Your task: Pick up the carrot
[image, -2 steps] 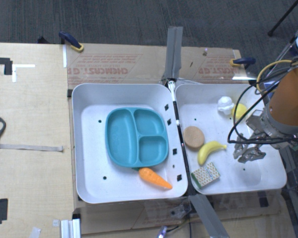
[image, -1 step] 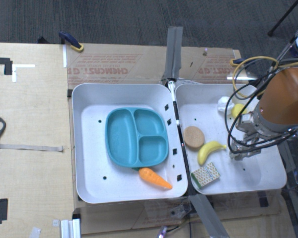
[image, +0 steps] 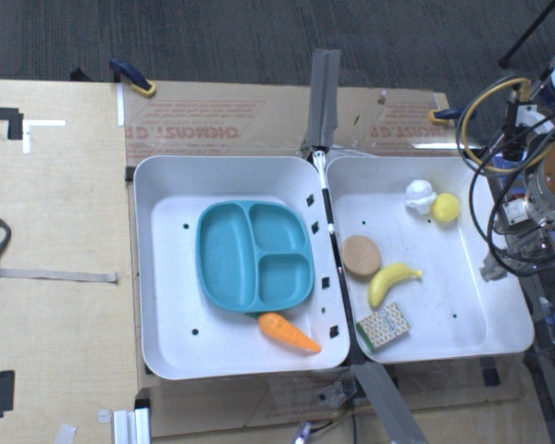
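Orange carrot (image: 289, 333), teal divided plate (image: 255, 255), yellow banana (image: 391, 281), white bins (image: 157, 276), possibly green-patterned packet (image: 383, 326)

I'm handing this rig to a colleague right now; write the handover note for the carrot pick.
Claw: at the right edge, beside the right bin; cables hide its tip, so its state is unclear.
Carrot: lying in the left bin, just below the teal divided plate, near the bin's front wall.
Done: nothing; the carrot is ungrasped.
Left: reach across to the left bin, grasp and lift the carrot.
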